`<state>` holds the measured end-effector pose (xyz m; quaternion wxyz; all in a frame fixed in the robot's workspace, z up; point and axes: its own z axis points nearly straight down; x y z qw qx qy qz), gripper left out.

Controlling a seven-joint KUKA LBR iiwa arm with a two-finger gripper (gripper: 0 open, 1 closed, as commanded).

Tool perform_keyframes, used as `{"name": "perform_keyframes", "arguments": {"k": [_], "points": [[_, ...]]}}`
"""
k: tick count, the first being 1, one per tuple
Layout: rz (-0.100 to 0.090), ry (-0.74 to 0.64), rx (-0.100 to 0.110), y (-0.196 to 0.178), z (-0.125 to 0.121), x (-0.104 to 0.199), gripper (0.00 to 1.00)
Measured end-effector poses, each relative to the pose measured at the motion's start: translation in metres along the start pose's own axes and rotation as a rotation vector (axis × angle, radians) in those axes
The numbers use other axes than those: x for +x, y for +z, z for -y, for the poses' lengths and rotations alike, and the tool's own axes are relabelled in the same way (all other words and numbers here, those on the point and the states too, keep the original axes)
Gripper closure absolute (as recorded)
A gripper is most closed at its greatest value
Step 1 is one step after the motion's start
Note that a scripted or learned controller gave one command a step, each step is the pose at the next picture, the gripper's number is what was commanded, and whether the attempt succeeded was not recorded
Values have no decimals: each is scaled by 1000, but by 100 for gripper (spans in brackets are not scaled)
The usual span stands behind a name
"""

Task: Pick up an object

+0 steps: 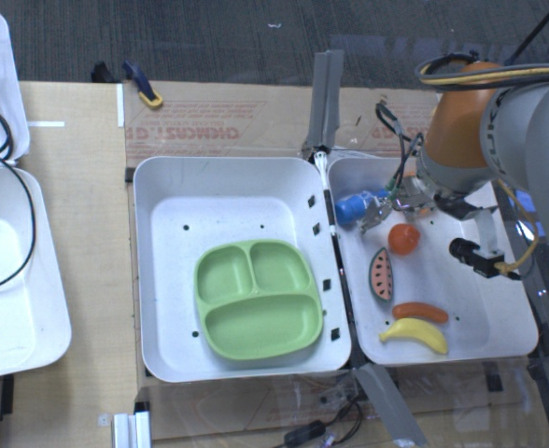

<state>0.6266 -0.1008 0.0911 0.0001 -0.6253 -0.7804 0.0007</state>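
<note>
The right bin (499,334) holds several toy foods. A blue object (351,207) lies at its far left corner. Near it are a red-orange ball (403,239), a watermelon slice (380,274), an orange sausage-like piece (420,313) and a yellow banana (416,334). My gripper (384,210) hangs low over the far part of this bin, right beside the blue object and just above the ball. The grey arm with its orange band (461,124) covers the bin's far right corner.
The left bin (162,250) holds a green divided plate (258,299). A grey post (326,101) rises between the bins at the back. Cables loop around the wrist. A white appliance with a black cord sits at the far left (4,250).
</note>
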Motion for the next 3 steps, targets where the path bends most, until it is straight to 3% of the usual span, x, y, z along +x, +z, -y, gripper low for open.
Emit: {"name": "perform_keyframes", "arguments": {"k": [1, 2, 3], "points": [[-1, -109, 0, 0, 59, 0, 0], [-1, -105, 0, -9, 60, -1, 100], [0, -131, -2, -101, 11, 87, 100]]}}
